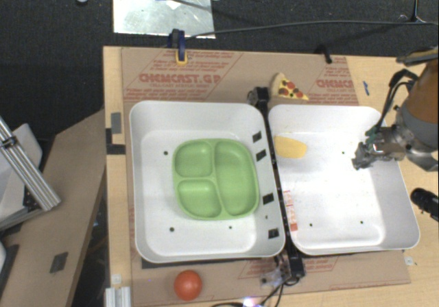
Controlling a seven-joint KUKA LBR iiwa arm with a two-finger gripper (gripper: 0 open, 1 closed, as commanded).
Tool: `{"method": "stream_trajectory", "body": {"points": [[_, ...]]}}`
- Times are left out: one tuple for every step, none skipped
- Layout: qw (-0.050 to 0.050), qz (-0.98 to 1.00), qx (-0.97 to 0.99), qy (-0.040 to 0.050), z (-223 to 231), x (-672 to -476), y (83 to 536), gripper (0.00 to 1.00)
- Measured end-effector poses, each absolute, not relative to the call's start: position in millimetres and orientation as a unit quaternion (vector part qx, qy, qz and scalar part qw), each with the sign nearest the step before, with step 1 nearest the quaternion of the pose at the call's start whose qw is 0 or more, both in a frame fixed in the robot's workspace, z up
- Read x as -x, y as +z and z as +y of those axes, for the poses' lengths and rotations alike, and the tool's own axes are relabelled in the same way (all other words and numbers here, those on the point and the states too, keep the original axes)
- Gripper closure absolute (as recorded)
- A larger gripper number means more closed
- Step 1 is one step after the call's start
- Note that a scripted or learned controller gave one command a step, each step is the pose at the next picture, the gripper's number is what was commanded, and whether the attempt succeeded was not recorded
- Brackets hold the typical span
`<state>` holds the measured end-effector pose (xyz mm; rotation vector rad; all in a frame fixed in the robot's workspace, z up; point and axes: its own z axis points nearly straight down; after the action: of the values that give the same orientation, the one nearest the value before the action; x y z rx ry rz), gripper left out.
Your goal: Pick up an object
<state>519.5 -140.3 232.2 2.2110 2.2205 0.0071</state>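
A pale yellow flat object (291,147) lies in the right bin (329,227), near its upper left corner. A green divided plate (215,177) sits in the middle of the left bin (154,230). My gripper (362,160) hangs over the right bin's right side, well to the right of the yellow object, and nothing shows between its tips. A toy pizza slice (288,89) rests on the board behind the bins. An orange-red ball (187,284) lies on the board in front of the left bin.
The grey arm with its orange band (420,103) comes in from the right edge. Black clips (266,155) join the two bins along the middle seam. A blue and yellow clamp (178,46) holds the board's far edge. A metal rail (27,168) stands at the left.
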Motion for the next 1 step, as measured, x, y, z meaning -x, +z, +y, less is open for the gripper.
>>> {"method": "stream_trajectory", "body": {"points": [[0.002, 0.709, -0.705, 0.0013, -140.5, -520.9, 253.4, 1.0]]}}
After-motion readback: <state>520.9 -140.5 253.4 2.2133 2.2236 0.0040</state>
